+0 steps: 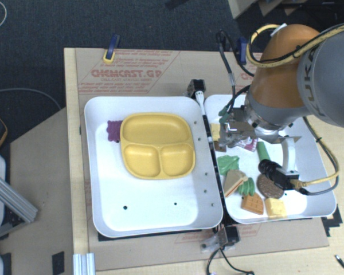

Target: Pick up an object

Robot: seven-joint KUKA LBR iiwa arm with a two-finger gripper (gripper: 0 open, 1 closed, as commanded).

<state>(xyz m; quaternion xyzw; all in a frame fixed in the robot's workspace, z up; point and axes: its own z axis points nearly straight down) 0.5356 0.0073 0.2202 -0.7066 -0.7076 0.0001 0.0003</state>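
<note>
Gripper (236,135) low over right bin (318,208), far-left corner.
Finger state: cannot tell; it should centre on one toy, e.g. green piece (228,164), before closing.

Lighting: bright, even, from overhead. Glare: white bins (103,171) near washed out; soft sheen on yellow tray (157,144). Shadows: faint, short, under the arm (286,73) at 3 o'clock. Focus: slightly soft overall; dark floor at 12 o'clock dim, little detail.
</note>
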